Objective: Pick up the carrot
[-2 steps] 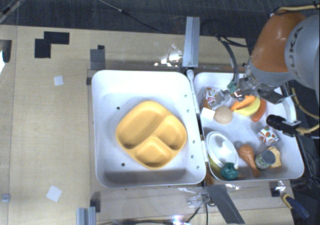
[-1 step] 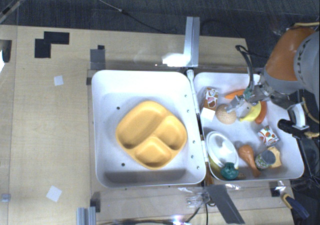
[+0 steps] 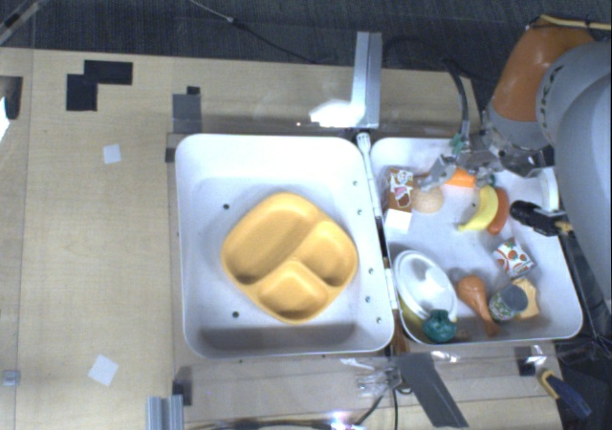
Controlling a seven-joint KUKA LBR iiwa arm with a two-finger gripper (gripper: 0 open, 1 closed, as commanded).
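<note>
Carrot [image 3: 460, 180] at jaws [image 3: 457, 166], right bin [image 3: 564, 318]; jaw state unclear.

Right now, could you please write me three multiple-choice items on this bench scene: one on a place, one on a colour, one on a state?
1. Where does the yellow sectioned plate lie?
A. left bin
B. right bin
C. on the bench outside the bins

2. What colour is the band above the arm's wrist?
A. blue
B. orange
C. green

3. How does the banana stand to the bins?
A. in the left bin
B. on the divider
C. in the right bin

Answers: 1 A, the plate sits alone on the left bin floor. 2 B, the band is orange. 3 C, the banana lies in the right bin among other items.
</note>
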